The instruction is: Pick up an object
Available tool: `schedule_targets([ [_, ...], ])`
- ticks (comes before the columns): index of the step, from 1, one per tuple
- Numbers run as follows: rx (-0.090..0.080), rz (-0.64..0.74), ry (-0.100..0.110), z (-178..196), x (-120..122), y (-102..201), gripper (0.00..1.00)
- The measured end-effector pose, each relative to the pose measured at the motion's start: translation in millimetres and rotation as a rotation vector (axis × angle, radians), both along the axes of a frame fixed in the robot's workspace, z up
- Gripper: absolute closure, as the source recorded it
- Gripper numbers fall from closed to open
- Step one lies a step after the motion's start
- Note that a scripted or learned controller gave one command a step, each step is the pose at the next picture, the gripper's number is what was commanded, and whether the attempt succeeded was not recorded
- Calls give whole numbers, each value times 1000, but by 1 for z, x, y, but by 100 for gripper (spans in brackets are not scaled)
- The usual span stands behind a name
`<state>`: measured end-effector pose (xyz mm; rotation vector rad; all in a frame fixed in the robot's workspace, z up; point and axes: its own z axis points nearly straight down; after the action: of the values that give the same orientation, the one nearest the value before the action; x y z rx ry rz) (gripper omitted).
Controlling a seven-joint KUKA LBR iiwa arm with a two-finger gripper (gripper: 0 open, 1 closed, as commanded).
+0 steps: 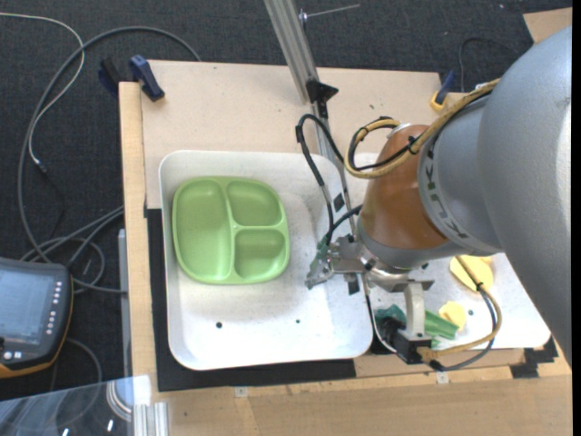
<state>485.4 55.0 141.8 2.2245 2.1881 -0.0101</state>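
Observation:
A light green divided plate lies in the left white bin, toward its far left. My gripper hangs low over the right edge of that bin, a short way right of the plate and apart from it. In the right bin, partly hidden under the arm, lie a yellow object, a small yellow-green piece and a dark green object. I see nothing held in the gripper.
The large grey arm with its orange band covers most of the right bin. Black cables loop down from a metal pole to the wrist. A blue clamp sits at the bench's far left corner.

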Motion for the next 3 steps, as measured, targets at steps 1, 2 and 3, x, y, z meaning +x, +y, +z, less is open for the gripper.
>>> schedule_targets([
  [1,-5,-4,-7,-1,12,3,0],
  [2,19,14,4,54,23,-3,0],
  [3,21,17,9,62,22,-1,100],
])
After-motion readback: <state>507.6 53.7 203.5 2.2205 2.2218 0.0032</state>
